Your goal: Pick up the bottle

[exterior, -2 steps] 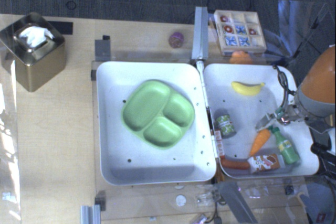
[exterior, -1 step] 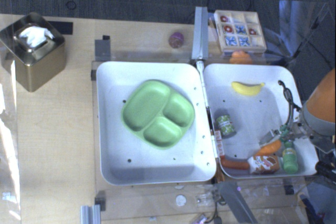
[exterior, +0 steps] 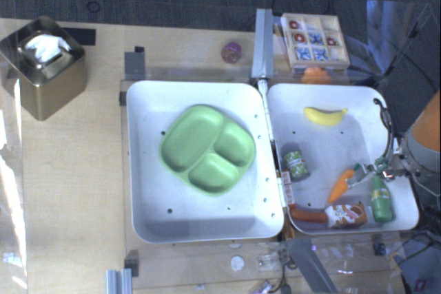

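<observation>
Two white bins sit side by side on a pale wood tabletop (exterior: pixel 76 169).

Left bin (exterior: pixel 148 210): a green divided plate (exterior: pixel 208 148) with three compartments, lying roughly at centre.

Right bin (exterior: pixel 358 113): holds the task item and the clutter.
- Bottle (exterior: pixel 381 203): small, green-bodied, with a paler green label band round the middle and a narrower neck pointing up-view toward the arm. It lies in the bin's near-right corner, close to the right wall, tilted slightly off the bin's axis.
- Banana (exterior: pixel 325 116): yellow, near the far wall, well apart from the bottle.
- Small can (exterior: pixel 295 164): green-and-white label, by the left wall.
- Carrot (exterior: pixel 340 184): orange, slanted, between the can and the bottle, its green top near the tool.
- A flat brown-and-white packet (exterior: pixel 346 215) just left of the bottle, along the near wall, with a red-brown sausage-like piece (exterior: pixel 308 214) further left beside it.

Arm enters from the right; its orange band (exterior: pixel 427 129) is at the frame edge. Tool (exterior: pixel 377 169) sits low in the bin just above the bottle's neck end, next to the carrot top. Cannot tell whether it is apart or together; cables and dark parts blur the area. Nothing visibly clamped.

Beyond the bins: a brass-coloured box (exterior: pixel 45 76) with white material inside at far left, a game board (exterior: pixel 315 43) with red and blue pieces behind the right bin, and a small purple ball (exterior: pixel 231 51).
</observation>
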Robot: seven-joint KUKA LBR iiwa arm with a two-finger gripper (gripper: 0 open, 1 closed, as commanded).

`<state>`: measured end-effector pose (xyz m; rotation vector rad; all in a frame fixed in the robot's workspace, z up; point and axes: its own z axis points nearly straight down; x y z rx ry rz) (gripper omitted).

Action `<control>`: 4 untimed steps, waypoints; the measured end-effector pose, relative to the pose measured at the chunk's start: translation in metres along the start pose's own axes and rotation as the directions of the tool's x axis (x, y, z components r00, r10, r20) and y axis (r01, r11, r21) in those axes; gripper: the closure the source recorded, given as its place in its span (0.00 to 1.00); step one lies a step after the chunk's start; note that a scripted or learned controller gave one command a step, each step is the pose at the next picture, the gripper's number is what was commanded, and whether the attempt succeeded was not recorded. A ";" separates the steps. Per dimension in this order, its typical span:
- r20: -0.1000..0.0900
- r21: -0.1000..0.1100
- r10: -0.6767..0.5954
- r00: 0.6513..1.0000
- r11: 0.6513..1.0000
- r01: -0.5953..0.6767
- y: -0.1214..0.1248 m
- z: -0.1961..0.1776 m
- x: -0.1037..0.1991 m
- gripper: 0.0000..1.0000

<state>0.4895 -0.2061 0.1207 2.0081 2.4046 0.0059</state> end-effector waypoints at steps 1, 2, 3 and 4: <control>0.006 -0.019 -0.124 0.992 0.992 0.124 0.012 0.019 -0.002 0.00; 0.015 -0.027 -0.125 0.992 0.992 0.125 0.015 0.008 -0.003 1.00; 0.002 -0.002 -0.219 0.976 0.976 0.219 0.055 -0.092 -0.009 1.00; -0.001 -0.001 -0.359 0.933 0.933 0.359 0.060 -0.107 0.058 1.00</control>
